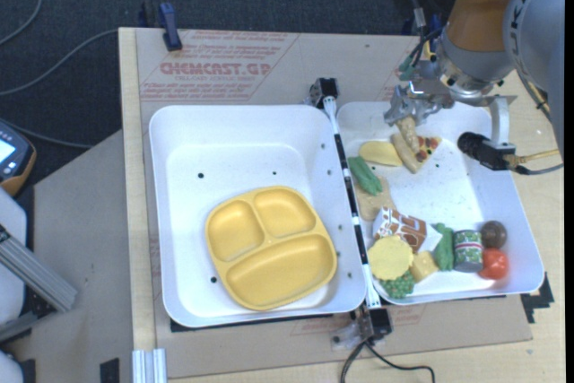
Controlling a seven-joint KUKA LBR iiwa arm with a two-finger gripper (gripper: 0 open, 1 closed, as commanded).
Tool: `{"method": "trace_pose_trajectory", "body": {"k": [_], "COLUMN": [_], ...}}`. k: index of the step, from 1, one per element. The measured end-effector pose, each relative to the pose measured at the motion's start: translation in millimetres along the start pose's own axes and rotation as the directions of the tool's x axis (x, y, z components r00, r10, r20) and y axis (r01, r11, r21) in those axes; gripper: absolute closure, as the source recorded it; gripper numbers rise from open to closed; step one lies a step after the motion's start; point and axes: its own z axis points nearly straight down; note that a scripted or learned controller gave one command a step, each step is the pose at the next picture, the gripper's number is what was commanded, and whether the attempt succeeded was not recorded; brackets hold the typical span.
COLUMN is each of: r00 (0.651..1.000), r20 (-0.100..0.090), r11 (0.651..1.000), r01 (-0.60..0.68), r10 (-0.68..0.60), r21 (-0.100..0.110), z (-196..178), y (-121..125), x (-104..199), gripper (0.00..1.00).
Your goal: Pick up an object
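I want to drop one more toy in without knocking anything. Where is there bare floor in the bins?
Left bin: bare along the back, behind the yellow tray. Right bin: a bare patch mid-floor, between the pizza slice and the can. Its front edge is crowded, and the gripper hangs over the back.

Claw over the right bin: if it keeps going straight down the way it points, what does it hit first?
Most likely the pizza slice: the claw points down at its upper end, with the pale yellow piece just beside it. How far above the slice it sits is unclear from this slanted view.
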Motion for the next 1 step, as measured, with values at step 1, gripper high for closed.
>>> {"method": "trace_pose_trajectory", "body": {"k": [1], "r00": [1.000], "r20": [-0.005], "r11": [1.000], "r01": [0.002], "r10": [-0.002], "r21": [0.013], "z": [5.4], "y": [-60.2], "x": [85.5], "gripper": [1.00]}}
